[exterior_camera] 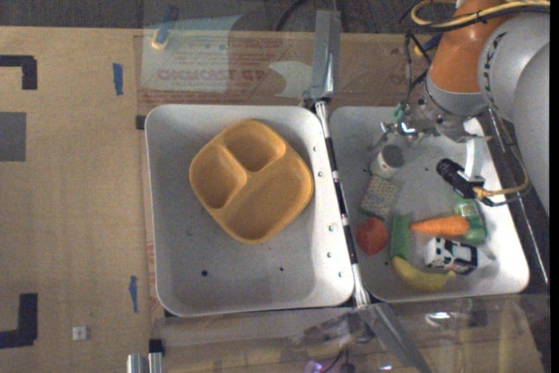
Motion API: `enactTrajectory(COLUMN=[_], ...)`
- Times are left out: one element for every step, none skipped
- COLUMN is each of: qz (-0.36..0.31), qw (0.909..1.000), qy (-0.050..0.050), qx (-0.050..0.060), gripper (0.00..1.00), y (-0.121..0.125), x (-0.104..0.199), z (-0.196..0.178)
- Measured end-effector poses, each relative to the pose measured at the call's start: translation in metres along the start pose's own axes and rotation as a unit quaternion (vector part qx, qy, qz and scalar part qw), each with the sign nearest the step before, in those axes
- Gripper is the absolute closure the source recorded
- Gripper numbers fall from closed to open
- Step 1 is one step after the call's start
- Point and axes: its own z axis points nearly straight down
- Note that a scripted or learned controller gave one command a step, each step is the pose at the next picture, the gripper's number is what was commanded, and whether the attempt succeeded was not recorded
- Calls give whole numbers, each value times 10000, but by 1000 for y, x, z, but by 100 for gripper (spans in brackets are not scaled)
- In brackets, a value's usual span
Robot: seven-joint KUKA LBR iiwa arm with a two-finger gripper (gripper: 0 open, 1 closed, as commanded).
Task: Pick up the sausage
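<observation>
Arm (463, 57) over cluttered right bin (511, 266)

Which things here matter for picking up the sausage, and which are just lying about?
Job in hand: the gripper, above the right bin; which piece in that bin is the sausage, I cannot tell.
Lying about: the orange divided plate in the left bin, the carrot, the banana.
</observation>
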Motion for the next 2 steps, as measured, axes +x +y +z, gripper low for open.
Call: enactTrajectory(qz=[1946,1624], qw=[9809,9867], qy=[9,-1], qx=[34,15], gripper=[0,0], y=[-27,-17], x=[-17,-24], z=[-4,-37])
